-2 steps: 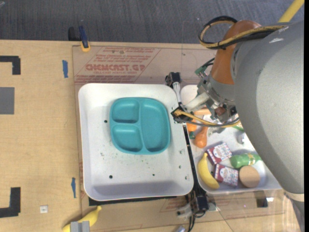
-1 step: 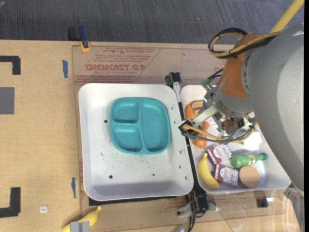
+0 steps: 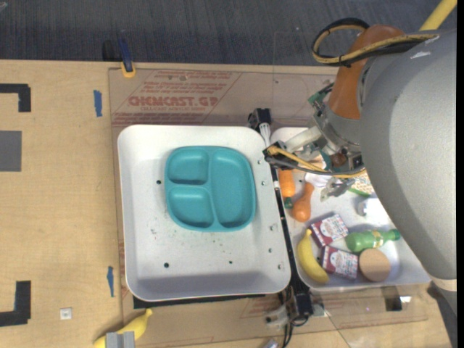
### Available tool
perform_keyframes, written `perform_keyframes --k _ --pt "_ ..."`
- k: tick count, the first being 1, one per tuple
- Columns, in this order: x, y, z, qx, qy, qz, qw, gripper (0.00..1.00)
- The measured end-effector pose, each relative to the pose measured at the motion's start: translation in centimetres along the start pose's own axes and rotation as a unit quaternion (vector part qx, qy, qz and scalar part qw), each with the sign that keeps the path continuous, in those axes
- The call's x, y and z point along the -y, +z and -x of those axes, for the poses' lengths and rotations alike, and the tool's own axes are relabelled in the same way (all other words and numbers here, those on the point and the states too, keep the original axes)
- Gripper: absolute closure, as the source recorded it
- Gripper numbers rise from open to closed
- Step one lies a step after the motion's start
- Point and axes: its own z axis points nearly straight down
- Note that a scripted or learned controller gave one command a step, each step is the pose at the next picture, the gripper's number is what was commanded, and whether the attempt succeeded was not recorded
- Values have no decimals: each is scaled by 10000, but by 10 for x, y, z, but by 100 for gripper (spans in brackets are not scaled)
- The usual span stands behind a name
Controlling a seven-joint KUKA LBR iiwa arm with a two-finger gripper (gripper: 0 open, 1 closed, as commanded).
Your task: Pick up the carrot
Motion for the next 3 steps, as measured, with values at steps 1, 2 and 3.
perform_keyframes --k 1,2,3 --pt "44 1 12 28 708 -36 9975 0" --pt "67 1 -6 -7 710 -7 9975 0" --pt "152 -67 -4 -46 645 -18 9979 0"
